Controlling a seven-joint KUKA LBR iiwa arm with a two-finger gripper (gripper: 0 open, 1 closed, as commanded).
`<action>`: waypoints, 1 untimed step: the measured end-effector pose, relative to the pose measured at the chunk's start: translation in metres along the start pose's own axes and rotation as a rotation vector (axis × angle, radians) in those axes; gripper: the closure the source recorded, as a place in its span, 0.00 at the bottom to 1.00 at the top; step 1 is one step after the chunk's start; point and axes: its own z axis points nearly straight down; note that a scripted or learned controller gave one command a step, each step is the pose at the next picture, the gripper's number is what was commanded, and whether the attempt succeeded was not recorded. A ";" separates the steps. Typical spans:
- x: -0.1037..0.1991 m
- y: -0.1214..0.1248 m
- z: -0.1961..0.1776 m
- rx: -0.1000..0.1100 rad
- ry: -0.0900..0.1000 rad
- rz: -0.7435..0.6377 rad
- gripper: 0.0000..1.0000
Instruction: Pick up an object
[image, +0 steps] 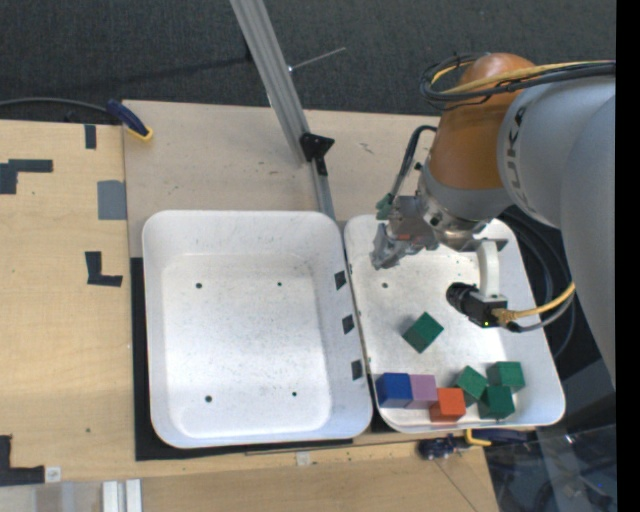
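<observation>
Blocks cluster along the right bin's (530, 400) near edge: blue block (394, 388), orange block (450, 403); the gripper (385, 255) hovers farther back, whether apart or together cannot be told

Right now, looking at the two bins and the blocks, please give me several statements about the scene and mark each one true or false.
1. All the blocks lie in the right bin. True.
2. The gripper holds the blue block. False: the blue block rests on the bin floor, near the front edge.
3. One green block lies alone, apart from the group at the front. True.
4. The orange block lies in the left bin. False: it is in the right bin, beside the purple block.
5. The gripper is above the far part of the right bin. True.
</observation>
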 end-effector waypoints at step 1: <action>0.043 0.039 -0.006 -0.001 0.000 -0.001 1.00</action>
